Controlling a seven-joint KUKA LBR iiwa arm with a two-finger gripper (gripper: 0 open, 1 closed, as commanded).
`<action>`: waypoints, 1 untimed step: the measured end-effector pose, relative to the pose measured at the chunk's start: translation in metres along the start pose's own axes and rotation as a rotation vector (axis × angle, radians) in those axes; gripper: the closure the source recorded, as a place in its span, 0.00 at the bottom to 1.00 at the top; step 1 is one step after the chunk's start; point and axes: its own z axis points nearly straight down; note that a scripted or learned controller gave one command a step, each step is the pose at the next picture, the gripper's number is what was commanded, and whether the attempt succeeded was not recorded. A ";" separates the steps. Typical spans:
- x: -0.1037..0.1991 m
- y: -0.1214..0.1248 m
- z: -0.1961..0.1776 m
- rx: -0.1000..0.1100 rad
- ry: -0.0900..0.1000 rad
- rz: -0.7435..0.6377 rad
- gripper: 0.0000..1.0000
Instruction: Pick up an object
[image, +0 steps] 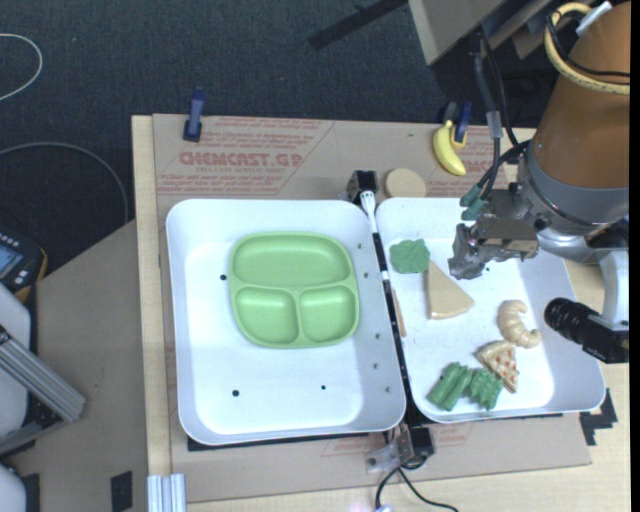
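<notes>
You see the arm (585, 130) reaching from the right, its gripper (468, 262) low over the right bin (570, 395) (grip state I cannot tell); the cheese wedge (446, 296) lies just beside.

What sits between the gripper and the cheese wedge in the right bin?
Nothing visible. The gripper hangs just above the upper end of the cheese wedge with bare bin floor around. The green broccoli piece lies beside it toward the left bin, and the croissant lies off to the other side, neither in the path.
</notes>
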 end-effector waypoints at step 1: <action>0.034 0.000 0.064 0.001 0.001 -0.008 1.00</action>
